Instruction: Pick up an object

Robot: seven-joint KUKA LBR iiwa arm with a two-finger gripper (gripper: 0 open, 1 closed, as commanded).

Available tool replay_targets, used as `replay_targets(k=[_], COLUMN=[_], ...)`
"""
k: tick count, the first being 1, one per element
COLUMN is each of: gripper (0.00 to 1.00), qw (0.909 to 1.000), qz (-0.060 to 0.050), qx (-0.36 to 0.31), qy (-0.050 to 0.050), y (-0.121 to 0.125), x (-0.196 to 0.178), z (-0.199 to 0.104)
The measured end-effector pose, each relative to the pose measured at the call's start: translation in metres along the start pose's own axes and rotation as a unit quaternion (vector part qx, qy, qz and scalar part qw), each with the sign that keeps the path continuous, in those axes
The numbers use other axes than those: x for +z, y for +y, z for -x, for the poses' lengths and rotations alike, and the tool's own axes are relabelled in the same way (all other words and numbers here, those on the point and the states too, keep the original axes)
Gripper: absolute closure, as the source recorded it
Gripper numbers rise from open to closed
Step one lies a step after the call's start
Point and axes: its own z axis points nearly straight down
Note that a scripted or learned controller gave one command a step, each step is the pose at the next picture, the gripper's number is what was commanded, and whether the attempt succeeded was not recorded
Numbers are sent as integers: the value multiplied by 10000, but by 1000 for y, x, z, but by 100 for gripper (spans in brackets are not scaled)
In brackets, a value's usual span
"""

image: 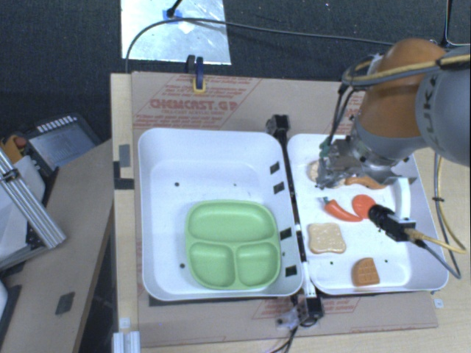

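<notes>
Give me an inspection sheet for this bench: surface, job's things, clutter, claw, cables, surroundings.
Surface: left bin and right bin side by side on cardboard.
Job's things: toast, biscuit, pepper and a red piece, all in the right bin.
Clutter: green plate in the left bin.
Claw: over the right bin's far end.
Cables: black cable on the dark floor beyond the bench.
Surroundings: foil sheet, clamp at the far edge, metal rail at left.

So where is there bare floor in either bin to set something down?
The left white bin is bare across its far half, beyond the green three-compartment plastic plate. The right white bin is crowded around the hand: orange pepper, tan toast slice, brown biscuit.
</notes>
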Motion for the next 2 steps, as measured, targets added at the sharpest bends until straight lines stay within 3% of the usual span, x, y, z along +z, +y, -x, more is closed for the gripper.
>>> replay_targets(k=[2], gripper=[100], qw=[10000], qz=[-7], qx=[-6], qy=[3], y=[-34], x=[13], z=[-105])
